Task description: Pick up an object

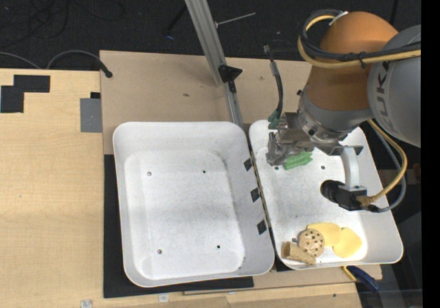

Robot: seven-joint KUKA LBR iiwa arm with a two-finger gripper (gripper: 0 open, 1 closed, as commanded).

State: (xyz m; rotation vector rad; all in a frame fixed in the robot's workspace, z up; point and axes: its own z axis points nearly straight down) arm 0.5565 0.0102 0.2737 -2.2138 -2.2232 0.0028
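1. The arm (357,66), grey with a big orange part, reaches in from the right and bends down over the right bin (385,245).
2. Its gripper (278,152) is low in the upper left part of this bin, close to the wall that stands beside the left bin (130,231).
3. A green object (299,160) lies on the bin floor just beside the gripper, on its right side. It seems to touch the gripper, but from this angle I cannot tell if it is between the fingers, or if the fingers are apart or together.
4. In the lower part of the same bin, well apart from the gripper, there is a small group of things: a round brown piece with holes (311,239), a small tan piece (295,252) touching it, and two flat yellow pieces (338,239) just beside them.
5. A black part on a cable (344,194) hangs from the arm over the middle of the right bin.
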